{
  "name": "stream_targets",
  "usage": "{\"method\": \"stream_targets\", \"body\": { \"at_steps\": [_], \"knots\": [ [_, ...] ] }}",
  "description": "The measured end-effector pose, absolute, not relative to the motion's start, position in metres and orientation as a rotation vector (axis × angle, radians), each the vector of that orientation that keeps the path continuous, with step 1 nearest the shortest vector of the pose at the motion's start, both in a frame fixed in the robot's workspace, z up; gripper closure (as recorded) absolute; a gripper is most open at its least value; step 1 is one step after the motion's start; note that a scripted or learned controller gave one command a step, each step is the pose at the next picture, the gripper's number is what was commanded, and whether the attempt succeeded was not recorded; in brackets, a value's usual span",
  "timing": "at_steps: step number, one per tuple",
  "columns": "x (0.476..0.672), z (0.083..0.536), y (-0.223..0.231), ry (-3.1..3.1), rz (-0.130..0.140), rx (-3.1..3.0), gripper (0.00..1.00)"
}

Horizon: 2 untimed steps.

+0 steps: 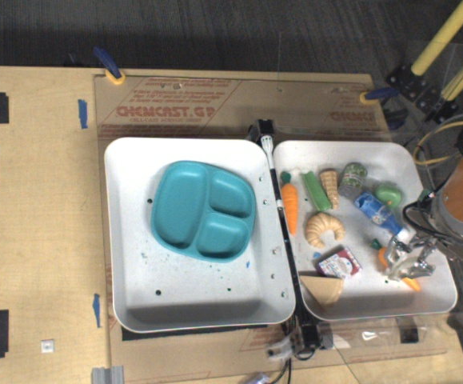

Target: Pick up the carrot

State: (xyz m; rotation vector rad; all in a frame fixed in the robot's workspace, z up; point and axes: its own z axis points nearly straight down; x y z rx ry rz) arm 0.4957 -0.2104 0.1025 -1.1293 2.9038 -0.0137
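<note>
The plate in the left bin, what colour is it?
Teal blue all over, no pattern. The plate shows best in the camera view.

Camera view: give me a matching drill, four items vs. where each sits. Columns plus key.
Items
1. carrot
2. croissant
3. teal divided plate
4. gripper

Places
A. in the left bin
B. right bin's left edge, beside the divider
C. right bin's near right corner
D. middle of the right bin, right of the carrot

Pairs: 1-B, 2-D, 3-A, 4-C
</note>
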Motion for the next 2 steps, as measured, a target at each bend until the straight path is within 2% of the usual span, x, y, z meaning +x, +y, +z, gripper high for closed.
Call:
{"method": "stream_targets", "body": {
  "at_steps": [1, 2],
  "knots": [
    [0.495, 0.102, -0.210, 2.904, -0.012, -1.129, 0.00],
    [0.499, 0.113, -0.208, 2.896, -0.016, -1.126, 1.00]
  ]
}}
